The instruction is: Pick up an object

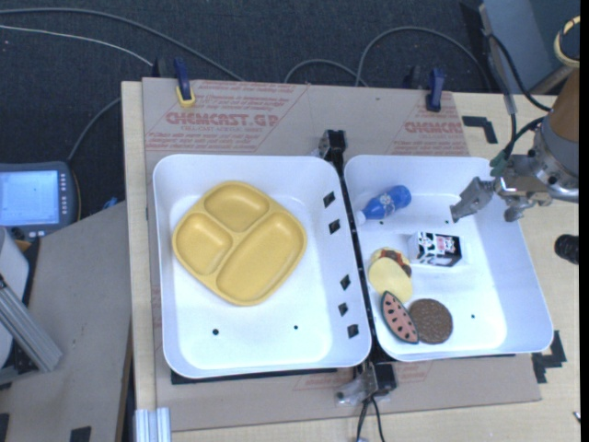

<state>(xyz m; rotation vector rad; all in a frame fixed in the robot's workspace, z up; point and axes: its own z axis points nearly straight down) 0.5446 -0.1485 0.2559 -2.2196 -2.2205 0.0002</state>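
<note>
Milk carton [439, 248] lies just below-left of the hand [490, 203], whose fingers hang spread and empty. A skewed descent could nudge it away.

Bright, even light from overhead; the white bins [184, 339] glare slightly, shadows beneath things are soft, and the arm [561, 145] at right looks blurred.

a robotics lab: clamped bench board [276, 109], trailing cables [83, 21], side monitor [32, 196]
</note>
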